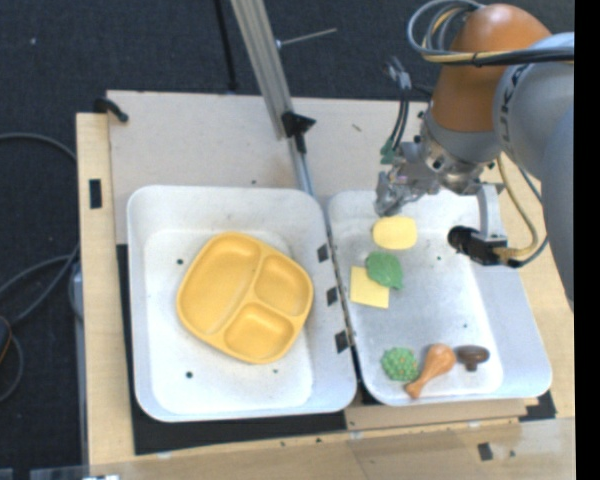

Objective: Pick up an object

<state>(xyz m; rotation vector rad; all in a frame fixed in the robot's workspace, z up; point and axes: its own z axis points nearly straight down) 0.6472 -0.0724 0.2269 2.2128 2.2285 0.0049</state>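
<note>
Camera view: end effector (390, 200) hovering over right bin's (500, 313) far-left corner, just beyond the yellow lump (395, 233); finger state — can't tell. Yellow tray (244, 296) sitting in left bin (160, 268).

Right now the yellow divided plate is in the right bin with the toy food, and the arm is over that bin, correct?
Not quite. The yellow divided plate lies in the left bin, alone. The toy food is in the right bin, and the arm is over that bin, as the camera view shows.
</note>
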